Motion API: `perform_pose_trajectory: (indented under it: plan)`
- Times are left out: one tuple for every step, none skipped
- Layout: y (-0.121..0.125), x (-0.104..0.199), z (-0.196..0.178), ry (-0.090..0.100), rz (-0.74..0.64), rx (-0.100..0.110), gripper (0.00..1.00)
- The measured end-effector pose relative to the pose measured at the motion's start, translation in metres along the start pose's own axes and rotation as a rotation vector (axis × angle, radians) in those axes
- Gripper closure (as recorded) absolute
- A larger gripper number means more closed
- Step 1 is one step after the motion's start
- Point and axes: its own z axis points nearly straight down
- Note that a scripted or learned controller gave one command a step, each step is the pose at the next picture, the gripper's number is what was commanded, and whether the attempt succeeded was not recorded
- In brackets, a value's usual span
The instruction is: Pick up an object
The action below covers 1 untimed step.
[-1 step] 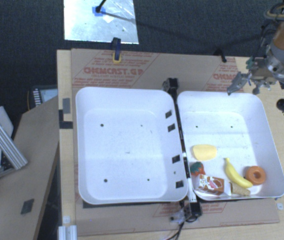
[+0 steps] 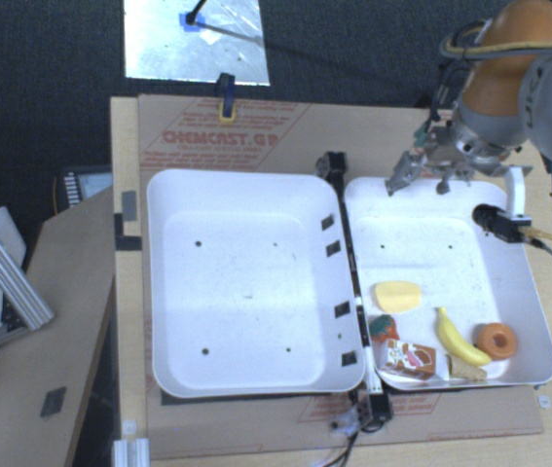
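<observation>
the two-finger metal pincer [image 2: 420, 176], fingers apart and holding nothing, hangs over the right shallow white plastic bin's [image 2: 524, 278] far edge, well apart from the curved yellow banana [image 2: 456, 337] near its front edge.

Red print reading "CHEMCAST GP" runs across the brown board [image 2: 219, 136] behind the bins.

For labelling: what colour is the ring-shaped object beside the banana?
Orange ring, clearest in the camera view.
</observation>
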Motion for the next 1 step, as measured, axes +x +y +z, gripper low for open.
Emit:
perform_pose_trajectory:
  plan:
    - [-0.0353, 0.0961, 0.013, 0.003, -0.002, 0.002, 0.0]
